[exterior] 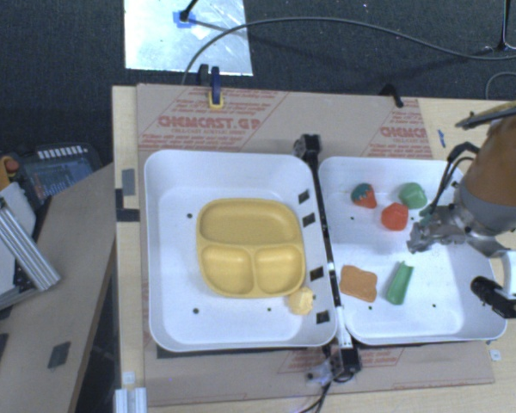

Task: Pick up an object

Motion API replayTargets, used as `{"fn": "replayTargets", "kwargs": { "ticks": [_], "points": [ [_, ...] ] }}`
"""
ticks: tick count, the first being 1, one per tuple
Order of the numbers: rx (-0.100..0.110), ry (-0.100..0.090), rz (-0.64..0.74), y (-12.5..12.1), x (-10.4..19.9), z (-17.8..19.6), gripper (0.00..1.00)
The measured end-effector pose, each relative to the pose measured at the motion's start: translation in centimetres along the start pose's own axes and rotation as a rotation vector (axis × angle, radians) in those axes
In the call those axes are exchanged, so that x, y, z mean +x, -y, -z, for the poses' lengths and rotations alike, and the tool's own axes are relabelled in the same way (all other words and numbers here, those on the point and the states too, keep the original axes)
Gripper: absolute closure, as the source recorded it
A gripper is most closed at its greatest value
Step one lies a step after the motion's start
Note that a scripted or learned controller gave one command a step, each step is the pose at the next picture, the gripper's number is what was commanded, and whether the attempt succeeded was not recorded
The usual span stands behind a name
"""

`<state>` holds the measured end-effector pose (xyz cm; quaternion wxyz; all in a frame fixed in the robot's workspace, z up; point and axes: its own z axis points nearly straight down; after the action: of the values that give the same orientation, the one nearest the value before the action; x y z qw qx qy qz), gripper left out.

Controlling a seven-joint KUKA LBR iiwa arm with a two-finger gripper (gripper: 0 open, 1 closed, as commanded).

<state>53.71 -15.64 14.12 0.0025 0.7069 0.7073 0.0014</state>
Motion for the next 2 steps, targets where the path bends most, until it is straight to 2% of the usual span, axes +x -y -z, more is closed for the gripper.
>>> {"fn": "replayTargets", "kwargs": {
  "ticks": [2],
  "points": [
    [-0.002, 0.000, 0.004, -0.6, 0.4, 9.9, 1.00]
  ]
}}
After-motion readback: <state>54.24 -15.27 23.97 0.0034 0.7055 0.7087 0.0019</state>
